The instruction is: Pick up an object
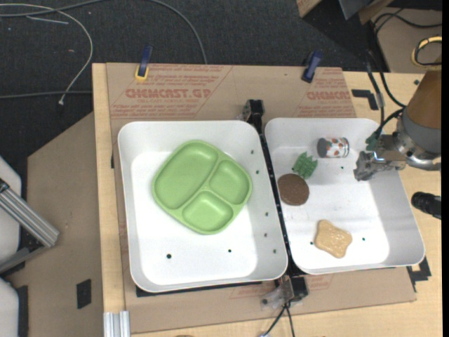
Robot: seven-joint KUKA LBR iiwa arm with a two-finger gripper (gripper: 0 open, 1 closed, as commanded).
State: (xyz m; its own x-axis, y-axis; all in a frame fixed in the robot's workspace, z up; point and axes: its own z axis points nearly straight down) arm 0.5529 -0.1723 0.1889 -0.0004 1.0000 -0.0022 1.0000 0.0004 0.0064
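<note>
The right bin [390,225] holds a small can [332,147] lying on its side at the back. Beside the can sits a green leafy toy [304,165], with a brown round disc [292,189] just in front of it. A tan toast-shaped piece [332,238] lies near the bin's front. My gripper [366,167] hangs over the right part of this bin, a short way right of the can and apart from every object. Nothing shows in its grasp.
A green divided plate [202,186] lies in the left bin [130,188]. Blue clamps [144,60] [311,67] hold the cardboard at the back edge. A black clip [253,109] joins the bins at the back. Cables run behind the bench.
</note>
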